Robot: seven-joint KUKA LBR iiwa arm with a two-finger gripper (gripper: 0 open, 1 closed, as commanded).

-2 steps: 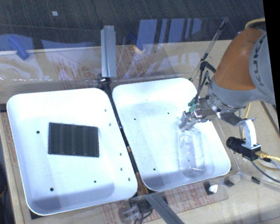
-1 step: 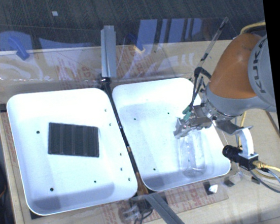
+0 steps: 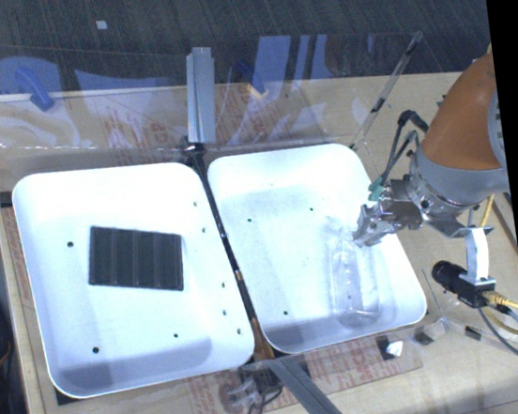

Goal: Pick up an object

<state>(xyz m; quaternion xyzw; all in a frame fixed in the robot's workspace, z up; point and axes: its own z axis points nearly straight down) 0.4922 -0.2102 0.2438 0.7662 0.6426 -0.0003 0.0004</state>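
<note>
The gripper [image 3: 372,226] of the grey-and-orange KUKA arm [image 3: 460,151] hangs over the right edge of the right-hand bin [image 3: 274,176], at the centre right of the frame; whether its jaws are apart or together cannot be told from this slanted overhead view, and nothing can be seen between them. Just below and left of the gripper, in the lower right part of that bin, a clear plastic bottle [image 3: 351,279] lies on its side, its neck toward the gripper, faint against the white floor; whether the tool touches it cannot be made out. It is the nearest candidate for the pick, and its transparency and rounded body would likely make it a slippery one. In the left-hand bin [image 3: 42,211], at the centre left of the frame, a dark ribbed rectangular pad [image 3: 135,257] lies flat and slightly askew, well apart from the arm. The arm reaches in from the right, so the bottle side suits its approach; the pick appears not yet made.
</note>
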